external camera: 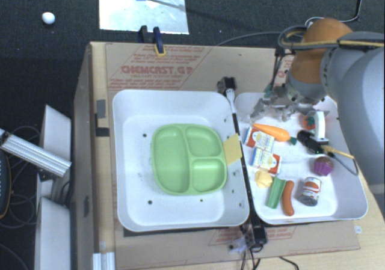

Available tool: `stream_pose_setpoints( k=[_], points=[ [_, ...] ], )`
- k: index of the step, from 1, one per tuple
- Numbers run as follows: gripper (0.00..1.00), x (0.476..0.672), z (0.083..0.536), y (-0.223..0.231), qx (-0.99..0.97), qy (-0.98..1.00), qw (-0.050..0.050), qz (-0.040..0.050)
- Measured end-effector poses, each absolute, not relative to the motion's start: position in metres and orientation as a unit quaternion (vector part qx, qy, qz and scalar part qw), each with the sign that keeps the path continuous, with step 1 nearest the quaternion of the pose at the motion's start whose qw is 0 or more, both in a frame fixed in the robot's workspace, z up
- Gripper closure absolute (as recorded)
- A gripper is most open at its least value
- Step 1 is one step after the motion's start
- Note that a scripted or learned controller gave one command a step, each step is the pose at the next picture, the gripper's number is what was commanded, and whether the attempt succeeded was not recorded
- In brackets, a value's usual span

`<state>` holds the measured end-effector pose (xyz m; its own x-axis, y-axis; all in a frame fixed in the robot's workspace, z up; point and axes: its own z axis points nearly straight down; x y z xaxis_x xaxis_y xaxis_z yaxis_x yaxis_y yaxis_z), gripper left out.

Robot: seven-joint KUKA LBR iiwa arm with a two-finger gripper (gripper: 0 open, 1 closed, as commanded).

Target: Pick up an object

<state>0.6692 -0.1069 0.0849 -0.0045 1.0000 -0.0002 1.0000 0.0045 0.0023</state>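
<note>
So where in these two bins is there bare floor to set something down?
Left bin: bare white floor rings the green divided plate, widest toward the left wall. Right bin: crowded around the carrot, cartons and can; bare only near its right corner.

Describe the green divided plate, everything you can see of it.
The green divided plate is pale lime, looks like moulded plastic, with rounded corners and three compartments: one tall on the left, two smaller on the right. It lies flat, right side up, slightly turned, near the middle of the left white bin. A yellow sponge-like piece overlaps its right rim. Nothing lies in its compartments.
</note>
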Motion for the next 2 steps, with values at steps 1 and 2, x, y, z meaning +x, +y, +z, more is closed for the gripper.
stream_pose_setpoints(
  k=[1, 2],
  points=[
    [0.00, 0.6692, 0.0853, -0.1134, 0.706, 0.708, 0.001, 0.0006],
    [0.00, 0.6692, 0.0851, -0.1109, 0.706, 0.708, 0.001, 0.0006]
  ],
)
